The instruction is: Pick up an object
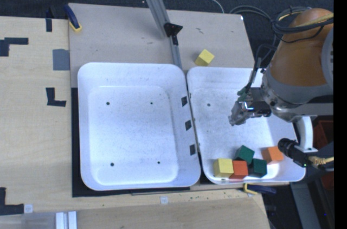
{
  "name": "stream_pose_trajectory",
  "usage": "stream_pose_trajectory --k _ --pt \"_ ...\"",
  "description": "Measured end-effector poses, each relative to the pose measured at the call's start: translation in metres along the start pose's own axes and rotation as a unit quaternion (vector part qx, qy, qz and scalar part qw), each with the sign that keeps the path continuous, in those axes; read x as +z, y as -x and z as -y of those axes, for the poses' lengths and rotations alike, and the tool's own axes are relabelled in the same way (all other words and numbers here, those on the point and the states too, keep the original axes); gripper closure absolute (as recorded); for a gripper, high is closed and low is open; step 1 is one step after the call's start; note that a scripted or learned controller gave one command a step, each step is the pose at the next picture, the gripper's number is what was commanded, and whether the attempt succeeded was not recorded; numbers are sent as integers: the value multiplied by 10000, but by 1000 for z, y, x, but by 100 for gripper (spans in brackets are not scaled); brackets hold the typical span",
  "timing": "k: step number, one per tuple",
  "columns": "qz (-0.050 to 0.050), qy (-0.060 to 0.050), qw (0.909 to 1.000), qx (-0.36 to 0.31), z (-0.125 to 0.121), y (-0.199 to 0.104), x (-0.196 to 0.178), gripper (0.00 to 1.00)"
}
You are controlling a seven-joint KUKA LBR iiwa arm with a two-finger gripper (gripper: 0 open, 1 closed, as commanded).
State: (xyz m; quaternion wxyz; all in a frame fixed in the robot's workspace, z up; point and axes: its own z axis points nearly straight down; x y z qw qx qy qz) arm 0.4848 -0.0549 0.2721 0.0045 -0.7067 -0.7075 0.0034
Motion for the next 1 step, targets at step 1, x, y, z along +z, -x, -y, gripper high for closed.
stream_pose_trajectory --k 1 --pt "12 92 10000 -4 3 -1 -106 100"
